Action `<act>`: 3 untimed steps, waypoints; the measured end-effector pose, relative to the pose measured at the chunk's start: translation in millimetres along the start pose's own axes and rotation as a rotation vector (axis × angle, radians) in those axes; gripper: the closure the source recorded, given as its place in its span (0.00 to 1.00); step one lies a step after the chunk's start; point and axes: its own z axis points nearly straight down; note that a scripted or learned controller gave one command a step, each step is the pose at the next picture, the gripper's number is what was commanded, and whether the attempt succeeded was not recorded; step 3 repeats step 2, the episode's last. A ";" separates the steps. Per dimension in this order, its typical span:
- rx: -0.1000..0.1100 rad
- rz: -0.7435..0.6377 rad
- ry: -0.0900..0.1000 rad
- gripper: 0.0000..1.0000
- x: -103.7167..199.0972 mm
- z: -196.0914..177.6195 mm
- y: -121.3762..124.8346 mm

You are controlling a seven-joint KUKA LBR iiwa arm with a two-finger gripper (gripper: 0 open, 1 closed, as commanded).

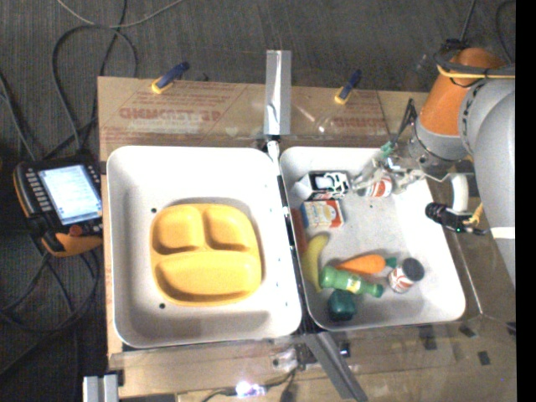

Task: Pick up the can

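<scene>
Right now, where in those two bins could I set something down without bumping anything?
The left bin has bare floor all around the yellow tray. In the right bin, the middle right is bare; its left side, front and back hold the banana, carrot, cartons and gripper.

Arm [490, 141]: grey, orange band above the wrist, reaching in from the right, bent downward.
Hand [378, 178]: low, pointing left; finger state unclear.

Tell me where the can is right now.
The can lies in the right bin, near its lower right corner, just right of the carrot and the green bottle.
</scene>
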 end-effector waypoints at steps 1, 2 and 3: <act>0.000 -0.002 -0.006 1.00 -0.9 -10.2 0.4; 0.008 0.106 -0.002 1.00 49.7 -110.9 3.2; 0.008 0.106 -0.002 1.00 49.7 -110.9 3.2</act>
